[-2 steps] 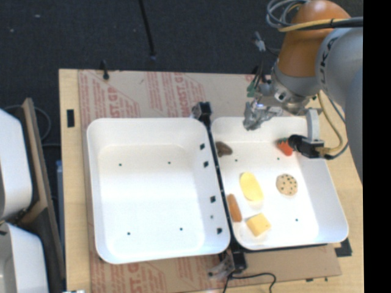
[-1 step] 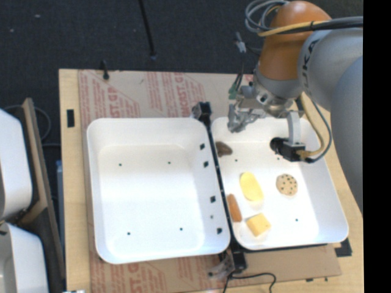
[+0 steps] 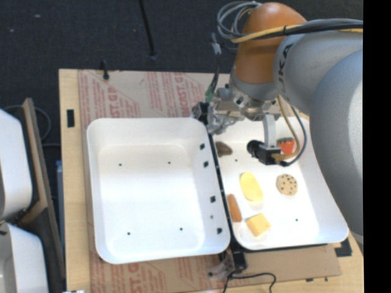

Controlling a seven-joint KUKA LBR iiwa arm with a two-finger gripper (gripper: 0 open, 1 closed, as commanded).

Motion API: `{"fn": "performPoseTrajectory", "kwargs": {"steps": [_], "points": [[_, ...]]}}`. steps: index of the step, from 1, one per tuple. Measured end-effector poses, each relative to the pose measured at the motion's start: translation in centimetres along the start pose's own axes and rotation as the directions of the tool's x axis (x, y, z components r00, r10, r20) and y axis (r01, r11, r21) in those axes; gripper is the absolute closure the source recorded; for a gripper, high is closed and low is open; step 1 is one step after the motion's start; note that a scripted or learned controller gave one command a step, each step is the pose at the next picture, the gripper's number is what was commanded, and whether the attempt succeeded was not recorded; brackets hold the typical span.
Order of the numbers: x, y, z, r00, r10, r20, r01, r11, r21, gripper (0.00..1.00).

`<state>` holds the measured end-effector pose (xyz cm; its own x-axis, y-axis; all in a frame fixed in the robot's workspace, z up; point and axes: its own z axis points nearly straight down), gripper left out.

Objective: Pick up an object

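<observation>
The gripper (image 3: 215,118) is hanging over the far left corner of the right bin (image 3: 317,215), just beside the rims where the two bins are meeting. Its metal parts are blurring together there, so whether it is open or closed cannot be told. The arm (image 3: 305,60), smooth grey with a glossy orange band, is reaching in from the right.

A small dark brown lump (image 3: 224,148), rounded and dull, is lying on the bin floor just below the gripper, near the left wall. Toward the near edge, a smooth pale yellow oval (image 3: 251,187) is lying mid-bin. A flat round cookie (image 3: 286,185), tan and speckled with dark dots, is sitting near it on the right, apart from it. A short orange stick (image 3: 234,207) with rounded ends is lying along the left wall. A squarish yellow block (image 3: 258,224) is sitting just beside the stick's near end.

The left bin (image 3: 110,224), shallow white plastic with rounded corners, is touching the right one along its side. Both are resting on a brown board (image 3: 140,93) printed with red lettering.
</observation>
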<state>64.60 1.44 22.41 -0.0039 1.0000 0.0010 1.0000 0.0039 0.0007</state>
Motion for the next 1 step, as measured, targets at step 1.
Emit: {"fn": "performPoseTrajectory", "kwargs": {"steps": [1], "points": [[4.69,-1.87,-1.18,1.000,0.000,0.000,0.000,1.000,-0.001,1.00]]}}
